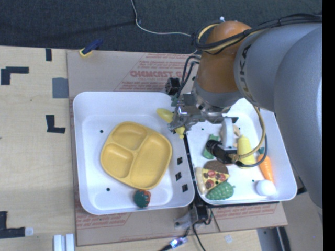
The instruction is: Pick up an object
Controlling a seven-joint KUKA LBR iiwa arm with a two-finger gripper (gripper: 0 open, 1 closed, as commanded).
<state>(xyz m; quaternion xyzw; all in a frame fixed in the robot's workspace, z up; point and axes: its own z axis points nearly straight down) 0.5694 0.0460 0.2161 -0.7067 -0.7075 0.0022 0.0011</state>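
Two white bins sit side by side on the worktop point(31, 140), over cardboard

Left bin point(86, 109), centre-left of frame: a yellow divided plate point(136, 155) lies flat in its middle, taking most of the floor; a small green-and-red toy point(141, 198) rests near the lower wall. Judgement: the plate crowds the bin and leaves little else to grasp there

Right bin point(282, 177), lower right: the pickable toys lie clustered: pizza slice point(213, 178), green bumpy piece point(221, 191), yellow piece point(245, 149), carrot point(267, 167), white ball point(266, 187). They touch or nearly touch, so a clean grasp looks hard

Tool point(180, 120) hangs over the shared wall between the bins, at frame centre. A yellow bit point(165, 115) shows at its left edge, touching or just beside it. Whether the tool is spread or pressed together, or pinching that bit, I cannot tell: the wrist hides it
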